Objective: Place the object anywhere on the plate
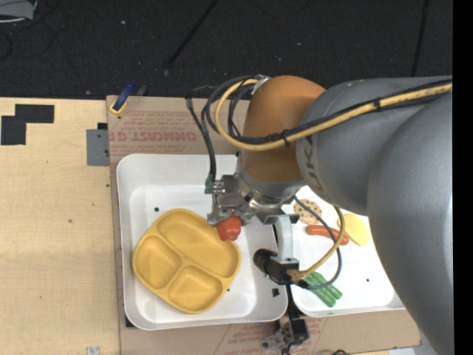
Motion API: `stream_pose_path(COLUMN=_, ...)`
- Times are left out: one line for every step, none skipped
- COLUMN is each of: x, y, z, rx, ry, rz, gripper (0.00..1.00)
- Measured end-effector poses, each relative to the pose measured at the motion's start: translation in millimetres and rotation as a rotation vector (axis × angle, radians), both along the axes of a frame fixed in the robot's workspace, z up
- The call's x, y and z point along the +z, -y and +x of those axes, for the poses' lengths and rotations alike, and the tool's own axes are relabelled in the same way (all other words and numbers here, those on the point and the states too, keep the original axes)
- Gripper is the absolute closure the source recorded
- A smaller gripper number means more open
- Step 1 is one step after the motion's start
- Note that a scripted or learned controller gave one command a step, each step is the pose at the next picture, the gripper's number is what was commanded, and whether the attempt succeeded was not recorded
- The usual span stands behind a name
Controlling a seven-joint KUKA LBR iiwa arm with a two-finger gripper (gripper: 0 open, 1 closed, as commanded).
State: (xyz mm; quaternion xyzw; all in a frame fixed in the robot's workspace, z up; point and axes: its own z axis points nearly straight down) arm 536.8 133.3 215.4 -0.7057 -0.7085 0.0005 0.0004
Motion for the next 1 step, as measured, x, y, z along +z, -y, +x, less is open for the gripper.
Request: stream_pose_path(x=-0.1, y=2.2, z=0.6, rx=-0.004, ry=0.0, rz=0.0, gripper=0.0)
